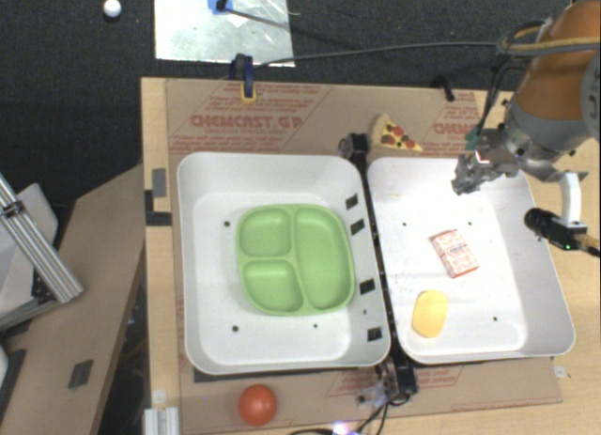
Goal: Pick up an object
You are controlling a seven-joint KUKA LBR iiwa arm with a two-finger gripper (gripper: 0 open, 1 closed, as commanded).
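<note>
The gripper (467, 178) is seen over the far part of the right bin (545, 330); how far it is open cannot be told, and nothing is seen held in it. In that bin, 2 things lie apart from it: a small box (454, 253) near the middle and a yellow lump (430, 313) nearer the front. A green tray (294, 258) is held in the left bin (202, 236).
</note>
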